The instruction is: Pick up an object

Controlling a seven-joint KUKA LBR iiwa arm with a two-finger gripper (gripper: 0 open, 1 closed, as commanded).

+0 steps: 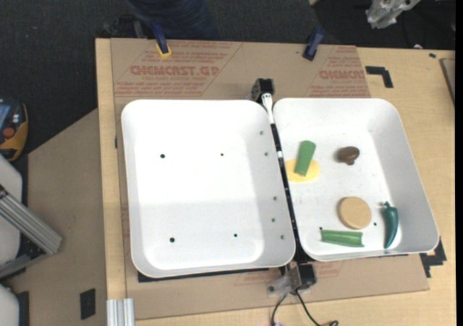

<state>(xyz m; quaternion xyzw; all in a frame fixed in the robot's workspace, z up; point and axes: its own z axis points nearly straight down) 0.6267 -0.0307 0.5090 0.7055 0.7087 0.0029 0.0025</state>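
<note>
Camera view: the arm's metal gripper [394, 1] hangs far right, beyond the bench — its pincer state I cannot tell. Right white bin [405, 151] holds a green cylinder [305, 156] overlapping a yellow disc [299, 170], a brown lump [348, 155], a tan round disc [354, 212], a green bar [341, 237] and a teal pepper [390, 224] near its right wall.

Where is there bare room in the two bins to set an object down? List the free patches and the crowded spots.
The left bin offers a wide bare floor from rim to rim. In the right bin, the back strip behind the green cylinder and brown lump is free. It is crowded at the front right: tan disc, green stick and teal pepper cluster closely.
</note>
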